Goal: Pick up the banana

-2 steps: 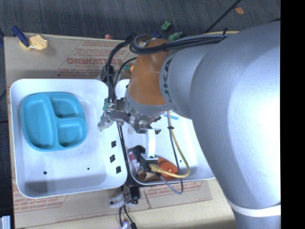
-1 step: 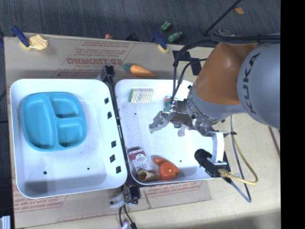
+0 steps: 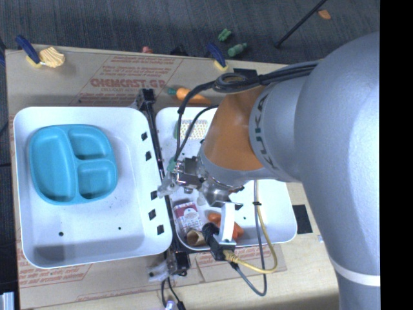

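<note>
Presently: arm [image 3: 322, 121] reaches in over the right bin [image 3: 279, 206], with its orange band [image 3: 235, 134] above the middle of that bin. The gripper [image 3: 184, 176] sits low at the bin's left wall, just beside the divide between the two bins. Whether it is open or closed I cannot tell, since the wrist covers it from where I stand.

Banana: I cannot tell where it lies (the arm hides much of the right bin).

Visible in the right bin's lower-left corner:
- a red-and-white packet [image 3: 186, 215]
- a brown thing [image 3: 193, 239] just below the packet, too small to name
- an orange thing [image 3: 235, 231] near both, partly behind the wrist

The left bin [image 3: 84, 234] holds a blue divided plate [image 3: 72, 163] with three compartments. It lies flat in the upper-left part, well apart from the gripper.

On the bench [image 3: 116, 76], just above the right bin's top rim, lies an orange item [image 3: 190, 95]. Two small green pieces [image 3: 226, 35] lie on the dark floor beyond.
</note>
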Controlling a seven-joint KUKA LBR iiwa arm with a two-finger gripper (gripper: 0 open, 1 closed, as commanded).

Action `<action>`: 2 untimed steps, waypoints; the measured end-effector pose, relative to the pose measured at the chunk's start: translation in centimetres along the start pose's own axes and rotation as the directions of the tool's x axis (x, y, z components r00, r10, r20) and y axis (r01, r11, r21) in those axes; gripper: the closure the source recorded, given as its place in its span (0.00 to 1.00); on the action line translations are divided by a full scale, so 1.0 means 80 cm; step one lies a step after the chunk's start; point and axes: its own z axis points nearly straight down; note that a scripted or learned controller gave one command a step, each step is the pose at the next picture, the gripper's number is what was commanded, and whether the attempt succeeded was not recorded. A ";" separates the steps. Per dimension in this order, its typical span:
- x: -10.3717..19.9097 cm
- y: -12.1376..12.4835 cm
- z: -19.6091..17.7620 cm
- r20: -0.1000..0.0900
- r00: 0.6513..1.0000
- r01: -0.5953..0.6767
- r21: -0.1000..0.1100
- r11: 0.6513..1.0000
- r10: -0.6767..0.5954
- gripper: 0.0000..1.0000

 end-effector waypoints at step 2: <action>0.081 0.008 -0.001 0.001 0.958 0.285 -0.002 0.958 -0.285 0.00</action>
